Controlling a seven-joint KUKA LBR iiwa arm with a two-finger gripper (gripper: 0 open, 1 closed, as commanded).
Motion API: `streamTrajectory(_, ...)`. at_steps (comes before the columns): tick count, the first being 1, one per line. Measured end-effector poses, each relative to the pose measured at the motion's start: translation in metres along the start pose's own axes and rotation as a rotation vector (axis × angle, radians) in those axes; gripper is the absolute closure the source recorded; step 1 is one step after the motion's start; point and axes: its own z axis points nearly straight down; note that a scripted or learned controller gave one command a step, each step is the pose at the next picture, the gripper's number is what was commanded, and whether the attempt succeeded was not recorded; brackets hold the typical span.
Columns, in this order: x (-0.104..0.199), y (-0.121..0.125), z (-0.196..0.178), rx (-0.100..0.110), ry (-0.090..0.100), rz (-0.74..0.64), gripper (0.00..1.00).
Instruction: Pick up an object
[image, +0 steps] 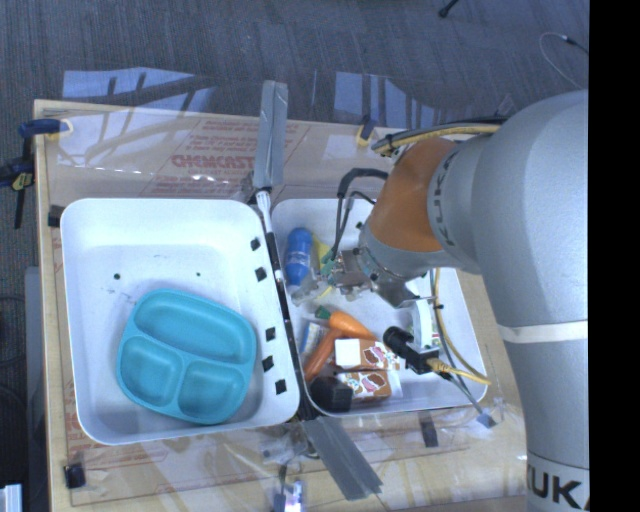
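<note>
Blue and round like a little bottle, the blue bottle (298, 255) lies in the right bin (462, 330), near the middle of the frame. It is the thing closest to my hand (345, 272), so I take it as the one to pick. Its long side runs up and down the picture, close along the wall between the two bins, and I cannot tell which end is the cap.

My hand sits low in the right bin, just right of the bottle. The arm's wrist covers it, so I cannot tell how open it is or if it has hold of anything.

I think things could go wrong here. The bottle is round, so it may roll or slip out of a pinch. It is close to the wall, so one side of my hand may bump it. Below lie an orange carrot (346, 324) and a small brown box (365, 368), near each other. They could get nudged.

A teal plate (187, 355) sits in the left bin (90, 230) on the tabletop (120, 140).
</note>
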Motion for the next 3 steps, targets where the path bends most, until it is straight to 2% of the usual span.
streamTrajectory(1,0.018,-0.022,-0.038,0.006,0.008,-0.017,0.0)
streamTrajectory(2,-0.006,0.005,0.022,0.006,0.005,0.015,0.0)
streamTrajectory(3,0.028,0.032,-0.046,0.009,0.008,0.14,0.0)
